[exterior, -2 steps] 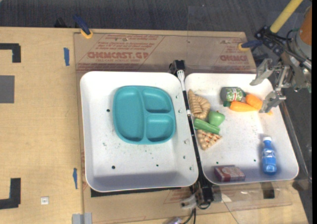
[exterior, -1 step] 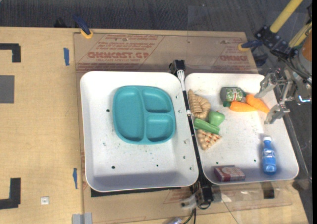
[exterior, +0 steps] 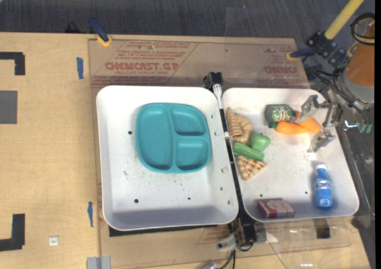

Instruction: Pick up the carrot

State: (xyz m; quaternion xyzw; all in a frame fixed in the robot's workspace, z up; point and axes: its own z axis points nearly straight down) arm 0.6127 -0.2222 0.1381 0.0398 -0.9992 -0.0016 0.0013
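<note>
The orange carrot (exterior: 293, 127) lies in the upper right part of the right bin (exterior: 297, 160), pointing left-right, just below a green can (exterior: 278, 112). My gripper (exterior: 314, 124) hovers at the carrot's right end and stands open. One finger (exterior: 308, 106) is above the carrot and the other finger (exterior: 319, 140) is below it. The carrot's right tip sits in the gap between them, and I see no finger touching it. The arm's orange band (exterior: 360, 65) is at the right edge.
In the right bin there are also tan ridged pieces (exterior: 239, 125), a green vegetable (exterior: 253, 144), a blue bottle (exterior: 322, 187) and a brown box (exterior: 275, 207). The left bin (exterior: 119, 190) holds a teal divided plate (exterior: 174, 137).
</note>
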